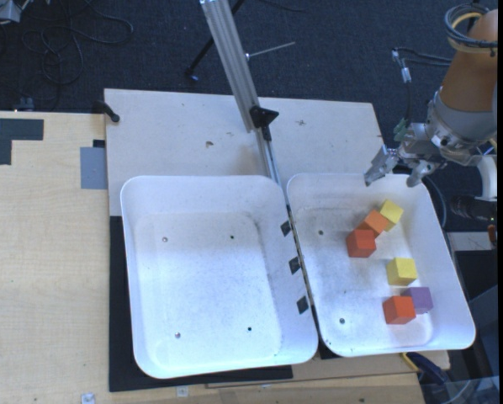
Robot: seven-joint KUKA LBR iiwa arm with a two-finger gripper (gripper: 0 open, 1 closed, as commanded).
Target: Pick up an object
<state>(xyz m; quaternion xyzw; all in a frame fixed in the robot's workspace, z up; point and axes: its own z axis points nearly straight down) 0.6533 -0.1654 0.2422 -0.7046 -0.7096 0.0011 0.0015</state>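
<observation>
Blocks lie scattered in the right bin, six of them in two loose groups. Toward the far right corner a yellow cube sits touching an orange block, and a red cube rests just beside that orange one, nearer the bin's middle. Closer to the near right corner, a second yellow cube stands apart, and beyond it a red-orange cube touches a purple cube.

The gripper hangs over the far right corner of this bin, above the rim, with its two fingers spread apart and nothing between them. It is near the first yellow cube but not touching it. The arm, with its orange band, comes in from the right edge.

The left bin sits side by side with the right one, their rims touching along the middle. A slanted metal rail rises from the bench behind the bins.
</observation>
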